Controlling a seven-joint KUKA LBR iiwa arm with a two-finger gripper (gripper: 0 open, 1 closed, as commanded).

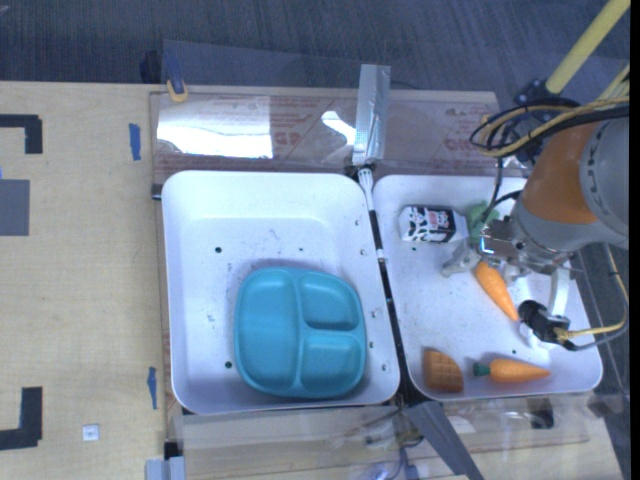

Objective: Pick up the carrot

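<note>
Left bin (190, 268) holds a teal tray (298, 334); right bin (580, 368) holds two carrots, one (494, 286) beneath the gripper (497, 256), whose state I cannot tell.

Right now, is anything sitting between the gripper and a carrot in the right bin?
Nothing visible does. The gripper is at the upper end of the carrot in the right bin. The black-and-white can lies off to its left, and the second carrot lies by the bin's front edge.
</note>
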